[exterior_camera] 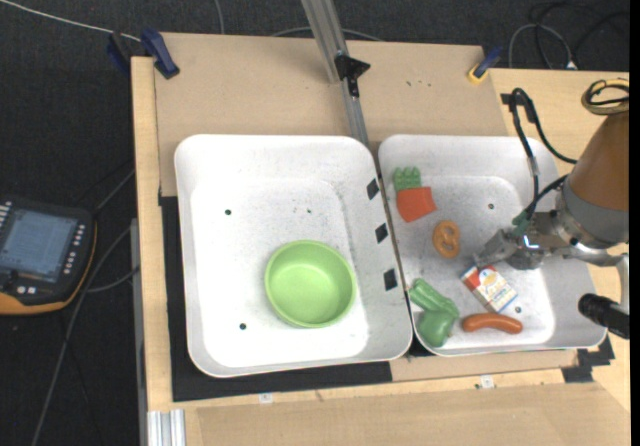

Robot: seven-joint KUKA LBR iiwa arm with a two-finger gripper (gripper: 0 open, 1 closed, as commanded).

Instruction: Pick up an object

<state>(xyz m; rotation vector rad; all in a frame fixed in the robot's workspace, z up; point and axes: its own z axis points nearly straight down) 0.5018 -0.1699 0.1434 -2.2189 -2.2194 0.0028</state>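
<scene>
The right bin (470, 156) holds a green block (406, 178) with a red block (416, 203) just in front of it, a small orange pretzel-like piece (446, 238), a white and red carton (489, 287), a red sausage-like piece (490, 324) and a green leafy toy (432, 307) at the front left corner. My gripper (497, 252) hangs low over the right half of this bin, just above and behind the carton and right of the pretzel piece. Its tips are dark and small, and nothing shows between them.
The left bin (215, 169) holds a light green bowl (310, 282). A metal post (322, 9) rises at the back between the bins. Black clips (381, 232) line the shared wall. A teach pendant (40, 254) lies off the bench at left. Cables run near the arm at right.
</scene>
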